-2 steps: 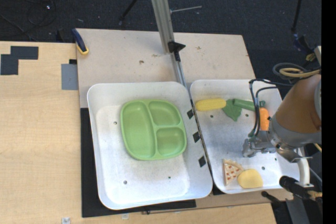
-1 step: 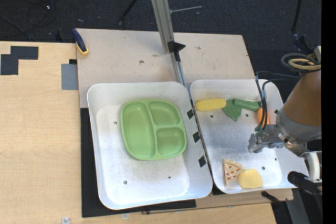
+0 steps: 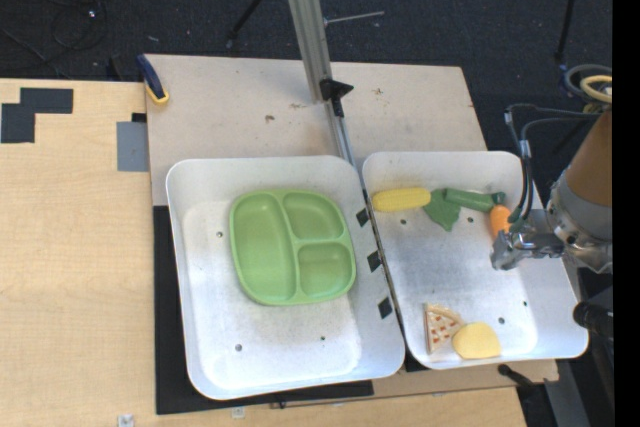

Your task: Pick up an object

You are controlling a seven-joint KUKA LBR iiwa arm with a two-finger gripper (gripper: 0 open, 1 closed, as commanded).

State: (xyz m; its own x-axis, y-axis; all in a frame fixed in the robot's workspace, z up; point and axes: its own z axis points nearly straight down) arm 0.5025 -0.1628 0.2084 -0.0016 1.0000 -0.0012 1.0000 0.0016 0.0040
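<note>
My gripper (image 3: pixel 507 253) hangs low over the right side of the right bin (image 3: pixel 450 315), reaching in from the right. Just above it in the view lies a small orange piece (image 3: pixel 497 218), close to the gripper's tip; whether they touch I cannot tell. A green leafy toy (image 3: pixel 462 203) lies beside the orange piece at the bin's far side. A yellow corn cob (image 3: pixel 401 200) rests at the far left corner. At the near edge sit a pizza slice (image 3: pixel 439 326) and a yellow rounded toy (image 3: pixel 476 342).
The left bin (image 3: pixel 200 335) holds a green divided plate (image 3: pixel 293 247). A metal post (image 3: pixel 310 25) rises behind the bins. Black clips (image 3: pixel 372 260) join the two bins along their shared edge.
</note>
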